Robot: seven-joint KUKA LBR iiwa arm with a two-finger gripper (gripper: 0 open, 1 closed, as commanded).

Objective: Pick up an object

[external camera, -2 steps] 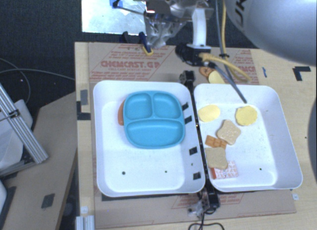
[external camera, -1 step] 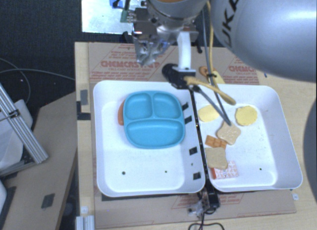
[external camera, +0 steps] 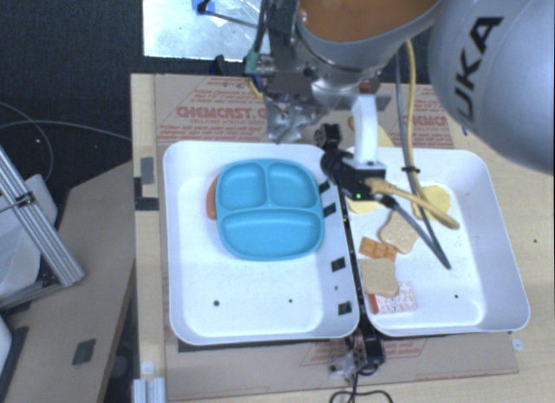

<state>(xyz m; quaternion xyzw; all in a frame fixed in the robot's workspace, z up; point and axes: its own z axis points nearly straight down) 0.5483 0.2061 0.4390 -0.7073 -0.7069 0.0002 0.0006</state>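
Two white bins sit side by side on the counter [external camera: 147, 107], with the arm hanging over their upper edge.

Left bin [external camera: 260, 306] carries a blue divided plate [external camera: 269, 209] at its centre, with an orange-brown item [external camera: 211, 198] peeking out from under the plate's left edge. Right bin [external camera: 486, 245] holds toy food near its left side: a slice of toast [external camera: 400, 233], a waffle-like cracker [external camera: 376, 248], another bread slice [external camera: 380, 278], a red-and-white packet [external camera: 396, 301] and a yellow piece [external camera: 438, 198]. The gripper [external camera: 290, 120] hangs at upper centre of the frame, above the left bin's top rim; whether its fingers are spread or closed, I cannot tell.
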